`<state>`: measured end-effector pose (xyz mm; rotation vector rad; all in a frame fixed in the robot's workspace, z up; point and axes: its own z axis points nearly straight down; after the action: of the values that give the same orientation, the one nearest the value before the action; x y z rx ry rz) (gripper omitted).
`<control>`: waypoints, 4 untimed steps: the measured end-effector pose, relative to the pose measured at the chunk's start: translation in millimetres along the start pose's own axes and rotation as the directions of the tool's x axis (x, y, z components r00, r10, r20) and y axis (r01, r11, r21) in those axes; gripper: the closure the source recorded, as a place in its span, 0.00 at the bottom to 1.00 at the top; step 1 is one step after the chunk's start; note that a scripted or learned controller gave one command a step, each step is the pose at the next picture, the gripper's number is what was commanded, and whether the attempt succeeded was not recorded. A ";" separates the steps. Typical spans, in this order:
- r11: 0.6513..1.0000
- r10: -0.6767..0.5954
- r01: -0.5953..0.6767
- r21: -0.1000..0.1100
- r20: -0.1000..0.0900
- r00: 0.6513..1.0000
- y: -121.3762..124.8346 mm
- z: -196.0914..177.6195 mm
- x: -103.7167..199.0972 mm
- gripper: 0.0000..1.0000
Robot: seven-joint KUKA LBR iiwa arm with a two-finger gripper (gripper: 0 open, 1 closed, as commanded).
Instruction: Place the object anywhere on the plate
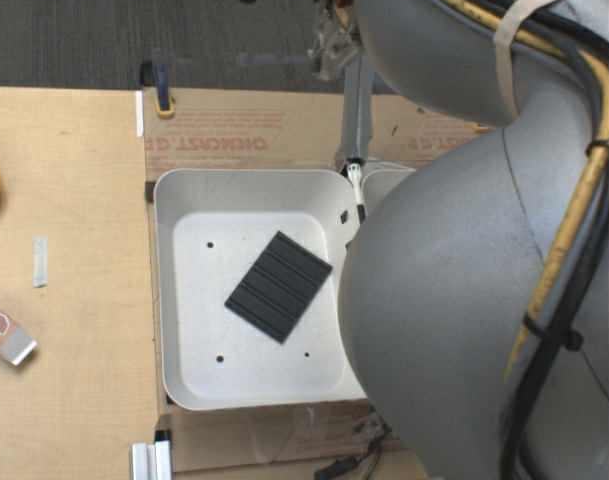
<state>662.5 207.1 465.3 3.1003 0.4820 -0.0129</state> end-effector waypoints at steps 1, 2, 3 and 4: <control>0.994 0.111 -0.111 0.003 -0.005 0.994 -21.9 84.1 -3.4 1.00; 0.998 0.067 -0.067 0.002 -0.006 0.998 -22.1 25.0 -3.4 1.00; 0.998 0.067 -0.067 0.002 -0.005 0.998 -21.8 25.0 -3.4 0.00; 0.938 -0.346 0.346 -0.001 -0.002 0.938 -35.1 25.7 -39.8 0.00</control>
<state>613.8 228.4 439.9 2.9685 1.0189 -0.0098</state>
